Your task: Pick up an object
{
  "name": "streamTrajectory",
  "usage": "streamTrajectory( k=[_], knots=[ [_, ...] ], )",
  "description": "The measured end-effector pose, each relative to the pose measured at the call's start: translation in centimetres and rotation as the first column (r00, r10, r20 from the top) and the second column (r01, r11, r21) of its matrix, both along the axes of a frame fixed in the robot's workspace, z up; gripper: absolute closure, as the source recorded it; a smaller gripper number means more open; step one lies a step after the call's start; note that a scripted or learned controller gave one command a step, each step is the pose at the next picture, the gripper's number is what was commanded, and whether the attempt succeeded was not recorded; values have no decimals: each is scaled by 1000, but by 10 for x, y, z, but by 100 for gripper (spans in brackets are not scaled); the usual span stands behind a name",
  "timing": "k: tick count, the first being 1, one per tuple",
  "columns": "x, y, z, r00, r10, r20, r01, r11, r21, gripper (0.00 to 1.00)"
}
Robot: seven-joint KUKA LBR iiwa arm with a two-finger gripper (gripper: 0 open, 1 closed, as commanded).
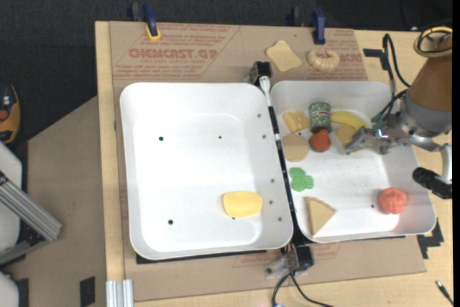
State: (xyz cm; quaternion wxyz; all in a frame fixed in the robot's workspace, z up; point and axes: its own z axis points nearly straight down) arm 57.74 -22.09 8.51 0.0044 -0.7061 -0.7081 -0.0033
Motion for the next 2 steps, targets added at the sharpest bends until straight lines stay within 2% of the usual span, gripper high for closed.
streamTrajectory(
  k=[1, 2],
  knots=[
    [83, 1, -2, 999, 5, -54, -5, 1000, 5, 0],
    [83, -1, 8, 999, 0, -32, -1, 1000, -4, 100]
  ],
)
